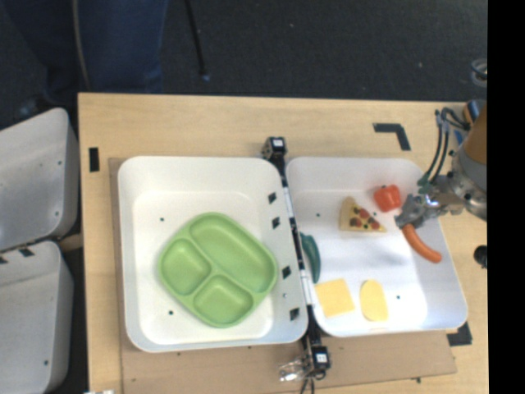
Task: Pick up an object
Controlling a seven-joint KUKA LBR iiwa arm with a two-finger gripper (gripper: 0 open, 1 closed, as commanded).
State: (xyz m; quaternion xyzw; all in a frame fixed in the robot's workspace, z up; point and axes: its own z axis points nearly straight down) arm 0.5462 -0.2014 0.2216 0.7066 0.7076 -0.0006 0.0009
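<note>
A grey robot arm with an orange band reaches in from the right edge of the scene, its pincer [413,213] low over the right-hand white bin [426,318] on a pale wooden tabletop [205,125]. The pincer sits between a small red toy [388,196], possibly a tomato or pepper, and an orange carrot-shaped piece [423,245], just beside both; at this angle and blur it is not clear whether the fingers stand apart or closed, and nothing can be seen gripped between them.

Left of the red toy lies a toy pizza slice [359,217], its point toward the bin's far wall. Nearer the front of the same bin rest a flat yellow square [334,297] and, just beside it on the right, a pale yellow oval piece [374,300]. A dark teal object [310,254] lies against the bin's left wall, close to the seam where the two bins meet.

The left-hand white bin [135,220] carries a light green divided plate [217,268] with three compartments, turned at a slant near the bin's middle. Black clips [274,147] sit at the far and near ends of the seam between the bins. A black angled mark [394,134] shows on the tabletop behind the right bin.
</note>
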